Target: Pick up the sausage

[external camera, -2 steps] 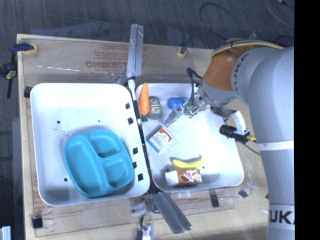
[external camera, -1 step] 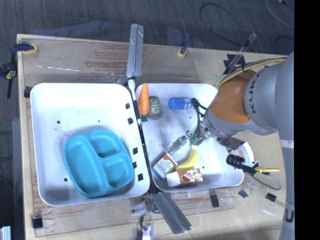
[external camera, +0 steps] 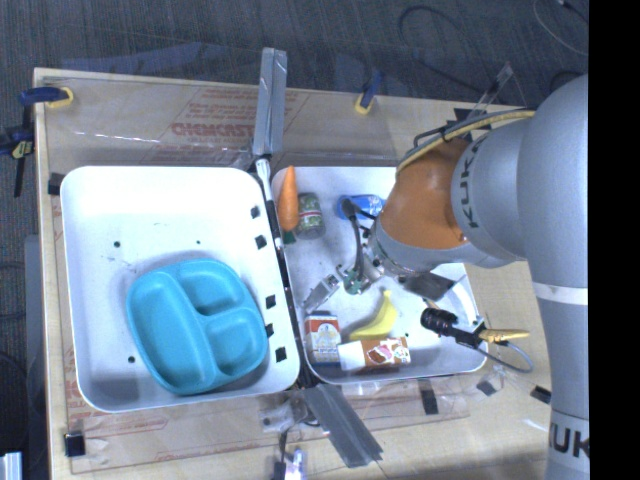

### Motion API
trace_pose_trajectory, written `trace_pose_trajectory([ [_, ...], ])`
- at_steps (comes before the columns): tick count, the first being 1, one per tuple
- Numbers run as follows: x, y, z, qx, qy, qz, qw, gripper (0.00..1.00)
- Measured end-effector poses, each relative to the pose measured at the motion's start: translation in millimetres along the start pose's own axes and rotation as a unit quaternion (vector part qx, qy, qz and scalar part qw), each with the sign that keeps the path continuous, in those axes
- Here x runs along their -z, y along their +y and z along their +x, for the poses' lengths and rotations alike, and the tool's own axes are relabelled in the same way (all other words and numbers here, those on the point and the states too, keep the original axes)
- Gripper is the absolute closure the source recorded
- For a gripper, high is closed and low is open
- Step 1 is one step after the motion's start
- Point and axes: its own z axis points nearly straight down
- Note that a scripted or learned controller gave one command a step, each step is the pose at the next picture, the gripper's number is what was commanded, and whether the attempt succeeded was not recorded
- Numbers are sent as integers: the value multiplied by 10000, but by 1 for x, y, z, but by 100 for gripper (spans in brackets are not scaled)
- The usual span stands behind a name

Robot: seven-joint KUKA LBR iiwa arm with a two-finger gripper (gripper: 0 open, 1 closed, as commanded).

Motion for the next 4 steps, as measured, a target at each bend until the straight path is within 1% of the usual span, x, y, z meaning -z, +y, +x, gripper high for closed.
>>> trace_pose_trajectory([
  [1,2,42,-57,373,-18,-14,9993,0],
  [2,12,43,-57,397,-22,-17,9992,100],
  [3,2,67,8,1494,-42,7,9888,100],
  [4,6,65,-1,1448,-147,-14,9893,0],
])
